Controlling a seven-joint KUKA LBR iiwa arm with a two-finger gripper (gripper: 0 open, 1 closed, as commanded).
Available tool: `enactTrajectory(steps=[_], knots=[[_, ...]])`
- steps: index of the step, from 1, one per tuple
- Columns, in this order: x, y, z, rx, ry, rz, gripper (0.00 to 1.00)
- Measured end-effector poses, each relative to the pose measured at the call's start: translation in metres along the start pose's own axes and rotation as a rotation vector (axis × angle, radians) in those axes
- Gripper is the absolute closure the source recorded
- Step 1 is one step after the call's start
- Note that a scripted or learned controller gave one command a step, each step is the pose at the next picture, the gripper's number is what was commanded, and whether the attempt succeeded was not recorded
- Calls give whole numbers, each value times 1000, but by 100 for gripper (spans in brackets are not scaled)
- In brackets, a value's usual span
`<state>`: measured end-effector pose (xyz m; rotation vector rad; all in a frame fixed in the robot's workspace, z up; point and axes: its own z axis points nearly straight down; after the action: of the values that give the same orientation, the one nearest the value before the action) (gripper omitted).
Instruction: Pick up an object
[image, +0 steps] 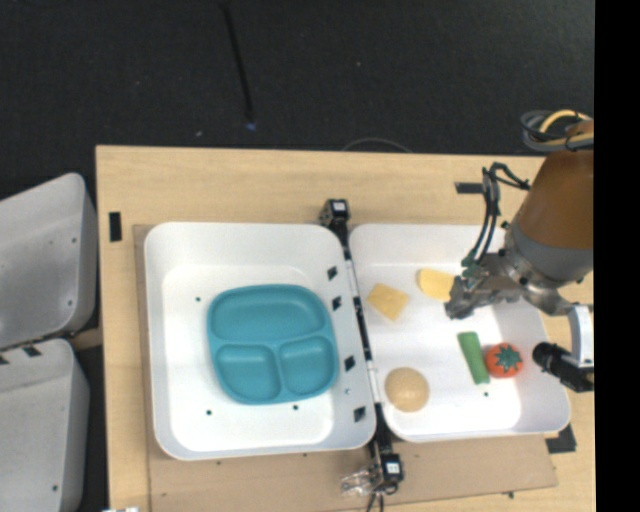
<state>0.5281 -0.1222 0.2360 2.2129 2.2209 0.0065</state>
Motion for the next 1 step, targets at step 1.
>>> enactTrajectory(steps=[1], knots=[[-1, 0, 14, 8, 0, 9, 100]])
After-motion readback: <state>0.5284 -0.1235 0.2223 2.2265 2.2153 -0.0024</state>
